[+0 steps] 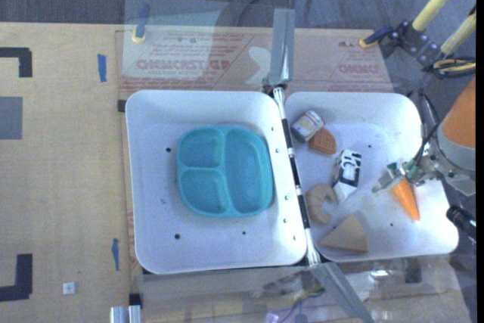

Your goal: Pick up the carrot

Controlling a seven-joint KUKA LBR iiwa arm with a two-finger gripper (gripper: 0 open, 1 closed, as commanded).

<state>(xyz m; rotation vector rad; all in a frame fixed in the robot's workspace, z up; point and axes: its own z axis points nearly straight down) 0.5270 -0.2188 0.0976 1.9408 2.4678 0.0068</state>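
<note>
step: grab carrot [406, 197] | place: right bin [378, 106], right of the wedge [345, 233] | gripper [412, 172] above leafy end, jaws: cannot tell | tip: pinch middle, lift straight up

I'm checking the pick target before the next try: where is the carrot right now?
The carrot lies in the right bin, near its right wall, just below the gripper. Its leafy end points up-left toward the black-and-white item.
</note>
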